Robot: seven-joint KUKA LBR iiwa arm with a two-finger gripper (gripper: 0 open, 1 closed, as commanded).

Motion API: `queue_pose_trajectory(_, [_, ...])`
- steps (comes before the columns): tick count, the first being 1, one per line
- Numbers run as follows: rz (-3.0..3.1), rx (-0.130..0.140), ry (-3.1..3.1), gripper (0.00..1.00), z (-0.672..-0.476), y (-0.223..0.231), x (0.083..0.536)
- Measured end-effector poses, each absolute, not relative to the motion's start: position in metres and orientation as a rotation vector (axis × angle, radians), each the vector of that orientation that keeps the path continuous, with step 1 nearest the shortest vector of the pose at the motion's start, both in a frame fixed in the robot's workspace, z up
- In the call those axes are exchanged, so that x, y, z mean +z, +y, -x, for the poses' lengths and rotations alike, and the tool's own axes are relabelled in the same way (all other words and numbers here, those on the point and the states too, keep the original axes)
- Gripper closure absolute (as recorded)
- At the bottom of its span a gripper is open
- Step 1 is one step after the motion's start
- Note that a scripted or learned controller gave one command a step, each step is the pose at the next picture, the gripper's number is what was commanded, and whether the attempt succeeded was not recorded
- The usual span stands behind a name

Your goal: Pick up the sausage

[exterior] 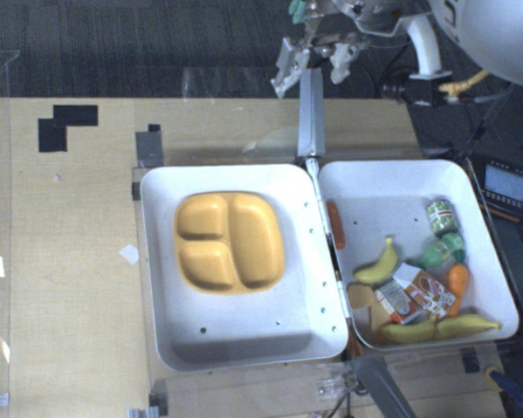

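Gripper hung open, empty, at twelve o'clock. Needed lowering toward sausage, jaws straddling it crosswise, clear of bin wall.

Pale wooden bench, with two shallow white bins side by side: left bin and right bin, touching along a shared edge. Black shapes near the far-left corner, possibly tape.

Robotics lab. Wooden bench with two white bins below gripper, clear acrylic panels, black marker shapes far to gripper's left, loose cables at its right, dark carpet behind.
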State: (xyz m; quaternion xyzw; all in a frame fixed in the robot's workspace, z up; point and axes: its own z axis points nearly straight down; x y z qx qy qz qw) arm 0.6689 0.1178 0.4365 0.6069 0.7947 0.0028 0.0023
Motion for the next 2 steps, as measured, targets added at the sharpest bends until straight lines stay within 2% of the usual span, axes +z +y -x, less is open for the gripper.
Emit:
queue_pose_trajectory(1, [-1.654, 0.007, 2.666, 0.00, -0.662, 0.134, 0.436])
queue_pose_trajectory(2, [-1.480, 0.006, 2.767, 0.00, -0.669, 0.182, 0.263])
